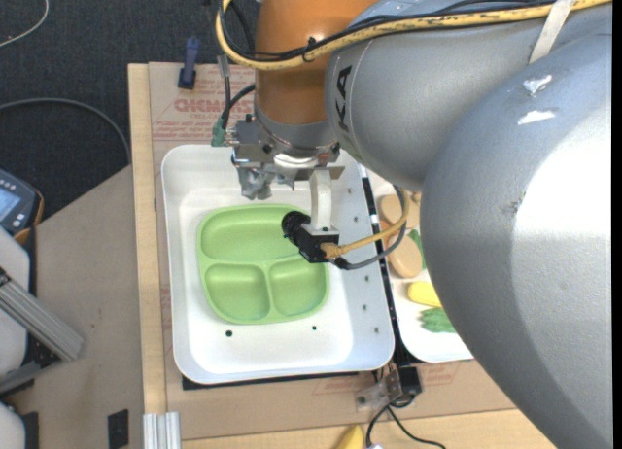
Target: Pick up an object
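Near edge of the table [155, 243]: a clip and cables lie just below the left bin [185, 272]. The left bin holds a green tray [258, 267] with three compartments, lying flat at the bin's middle. The right bin [428, 345] is mostly hidden by the arm [505, 146]; a yellow item [424, 293], a green item [437, 319] and a tan item [403, 258] show along its left side. Claw [277, 185] hangs over the far rim of the tray, just above it; nothing is seen between its parts, and whether it is open or closed cannot be told. A black fitting [303, 233] with a cable sits over the tray's far right corner. Farther off, the orange band [301, 39] stands above the wrist.
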Available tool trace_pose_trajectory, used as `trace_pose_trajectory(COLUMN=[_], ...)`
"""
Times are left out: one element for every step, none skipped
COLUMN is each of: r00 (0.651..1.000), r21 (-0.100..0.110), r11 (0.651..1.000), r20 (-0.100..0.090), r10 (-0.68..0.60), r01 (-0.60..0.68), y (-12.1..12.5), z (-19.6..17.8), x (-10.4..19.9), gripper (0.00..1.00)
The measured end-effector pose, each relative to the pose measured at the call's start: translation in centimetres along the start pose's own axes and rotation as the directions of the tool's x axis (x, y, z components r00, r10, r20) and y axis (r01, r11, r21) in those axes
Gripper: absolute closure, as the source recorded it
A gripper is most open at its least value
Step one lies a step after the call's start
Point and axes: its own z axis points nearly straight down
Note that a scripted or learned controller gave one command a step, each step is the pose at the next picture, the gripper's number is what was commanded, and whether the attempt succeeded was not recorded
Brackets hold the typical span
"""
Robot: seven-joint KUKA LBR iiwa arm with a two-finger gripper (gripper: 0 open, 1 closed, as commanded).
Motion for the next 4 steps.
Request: trace_pose_trajectory(r00=[1.0,1.0,1.0,1.0], r21=[0.008,-0.01,0.005,-0.008], r11=[1.0,1.0,1.0,1.0], r20=[0.002,0.003,0.003,-0.003], r10=[0.002,0.012,0.003,0.003], r01=[-0.002,-0.012,-0.003,-0.003], y=[-8.9,-1.9,-4.2,-10.6], z=[0.0,-4.5,-2.9,-12.3], x=[1.4,-1.8,1.3,1.3], gripper=[1.0,1.0,1.0,1.0])
